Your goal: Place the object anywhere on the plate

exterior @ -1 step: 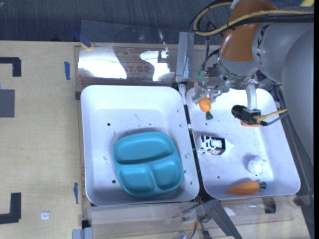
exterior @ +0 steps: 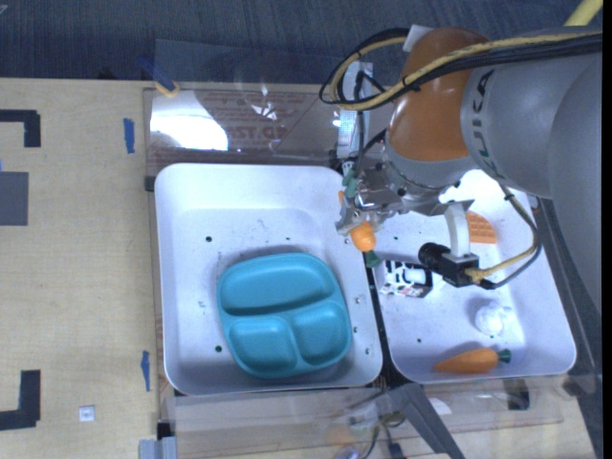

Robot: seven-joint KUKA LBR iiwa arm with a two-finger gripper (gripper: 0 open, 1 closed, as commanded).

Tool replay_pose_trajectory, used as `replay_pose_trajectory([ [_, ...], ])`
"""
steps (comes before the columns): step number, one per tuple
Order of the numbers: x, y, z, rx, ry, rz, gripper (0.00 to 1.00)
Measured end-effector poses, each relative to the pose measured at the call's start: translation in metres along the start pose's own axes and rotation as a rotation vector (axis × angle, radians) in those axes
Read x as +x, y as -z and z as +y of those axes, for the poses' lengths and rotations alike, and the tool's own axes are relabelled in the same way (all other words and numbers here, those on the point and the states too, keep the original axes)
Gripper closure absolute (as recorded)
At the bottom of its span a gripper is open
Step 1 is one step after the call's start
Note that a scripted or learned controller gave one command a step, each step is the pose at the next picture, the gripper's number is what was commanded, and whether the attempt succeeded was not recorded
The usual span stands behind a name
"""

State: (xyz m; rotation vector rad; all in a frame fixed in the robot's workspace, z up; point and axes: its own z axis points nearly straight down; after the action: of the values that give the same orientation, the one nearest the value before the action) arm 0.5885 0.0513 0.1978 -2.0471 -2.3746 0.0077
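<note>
A blue divided plate [exterior: 284,323] lies in the left white bin [exterior: 191,208], towards its front. My gripper [exterior: 358,220] hangs over the ridge between the two bins, just beyond the plate's far right corner. A small orange object [exterior: 363,238] sits at its fingertips, pinched between the fingers and lifted off the bin floor. The grey and orange wrist hides the upper part of the fingers.
The right bin [exterior: 545,342] holds a carrot [exterior: 467,360] near its front, a small white piece [exterior: 490,320], an orange item [exterior: 480,229] by the arm, and a black-and-white thing [exterior: 406,277] near the divider. Yellow and black cables loop around the wrist.
</note>
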Motion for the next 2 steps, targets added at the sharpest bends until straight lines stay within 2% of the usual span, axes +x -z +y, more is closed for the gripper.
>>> replay_pose_trajectory([
  [1, 0.069, 0.023, -0.059, 0.004, -0.203, -0.002, 1.0],
  [2, 0.083, -0.081, -0.029, -0.002, 0.256, -0.002, 1.0],
])
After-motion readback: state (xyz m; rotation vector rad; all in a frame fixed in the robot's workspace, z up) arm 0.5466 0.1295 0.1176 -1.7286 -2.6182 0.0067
